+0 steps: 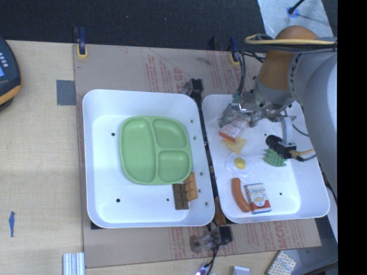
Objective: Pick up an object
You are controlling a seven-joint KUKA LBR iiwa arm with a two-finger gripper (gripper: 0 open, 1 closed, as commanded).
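Note:
My gripper [236, 118] hangs low over the far left part of the right bin [309, 208]. Directly at its tip lies a small red and white packet [231, 133], partly covered by the gripper. Whether the packet is gripped cannot be told. A yellow cheese wedge [235, 145] lies just in front of the packet. Nearer the front are a fried egg [239, 164], a sausage [239, 195] and a small carton [257, 197]. A green leafy piece [275, 158] sits to the right.
The left bin [100, 205] holds a green divided plate [155, 149] and a brown waffle piece [184, 192] near its front right corner. The grey arm [309, 96] covers the right bin's far right side.

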